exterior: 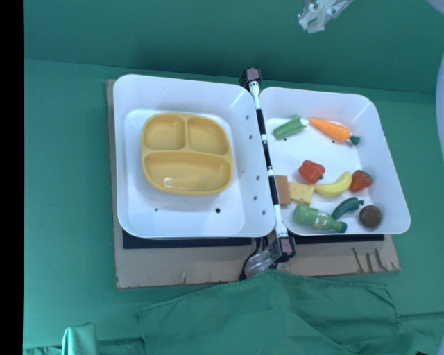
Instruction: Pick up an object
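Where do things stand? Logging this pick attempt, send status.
End effector high at the top edge, above the bins, carrying nothing visible. Toy food untouched in right bin; banana mid-bin. Yellow divided plate in left bin. Nothing blocking.

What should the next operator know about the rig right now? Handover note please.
Hand is up at the far edge, above the right bin, carrying nothing.
Right bin holds the toys: carrot, banana, green bottle, cheese and others.
Left bin holds a yellow divided plate.
Done: nothing picked yet.
Left: descend, grasp one toy, lift.
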